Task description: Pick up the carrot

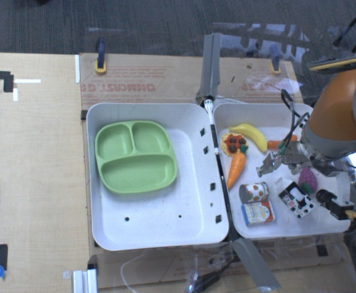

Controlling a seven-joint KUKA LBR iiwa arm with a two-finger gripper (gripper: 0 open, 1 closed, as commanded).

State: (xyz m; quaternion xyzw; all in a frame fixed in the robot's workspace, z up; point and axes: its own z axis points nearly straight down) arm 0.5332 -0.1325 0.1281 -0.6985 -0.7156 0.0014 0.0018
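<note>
A: Two shallow white bins sit side by side on the bench. The left white bin (105,224) holds a light green three-compartment plastic plate (136,156) in its upper left part.

B: And the carrot?

A: The orange carrot with a green top (235,167) lies in the right white bin (300,227), close to the divider between the bins. Its green end points up and touches a small round pizza-like toy with red toppings (234,143); its tip points down toward the bin's front.

B: What lies around it?

A: A yellow banana (252,135) curves just beside the pizza toy. Below and right of the carrot stands a small silver can with a red label (254,192), with a flat blue and orange carton (258,213) just in front of it. Further right are a purple bumpy fruit (308,179) and a black and white patterned box (297,201).

B: The gripper?

A: The metal two-finger gripper (274,162) hangs over the right bin, to the right of the carrot and apart from it. I cannot tell how its pincer stands.
</note>
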